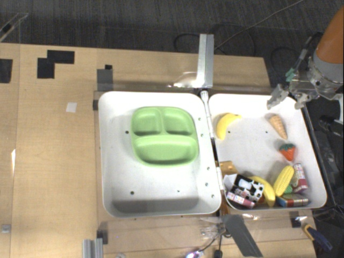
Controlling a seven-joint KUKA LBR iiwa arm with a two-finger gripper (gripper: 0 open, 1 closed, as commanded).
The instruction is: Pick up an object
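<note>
**Arm poised at the far right corner of the right-hand bin**

The grey arm with its orange band (329, 43) enters from the right, and its two-finger hand (283, 94) sits over the far right rim of the right-hand shallow white bin (252, 144). Nothing lies between its fingers; whether they are spread or closed cannot be made out from where I stand.

Taking that right-hand bin as the landmark: a yellow plastic banana (226, 124) lies in its far left part, close to the dividing wall. A tan cone-shaped toy (278, 125) lies in the far right part, just below the hand and apart from it. Nearer to me along the right wall sits a small red strawberry-like toy with a green top (288, 151). The near edge of the bin holds a crowded group: a yellow corn cob toy (284, 180), a second curved yellow piece (265, 190), a black-and-white block (246, 187), and several small coloured cylinders (296, 200), all touching or overlapping. A small brown piece (228, 167) lies at the left wall, just beyond this group.

Left of the landmark, the second shallow white bin (115, 160) carries a green three-compartment plastic tray (163, 134) lying flat in its far half. Both bins rest on the light wooden desk (48, 160).
</note>
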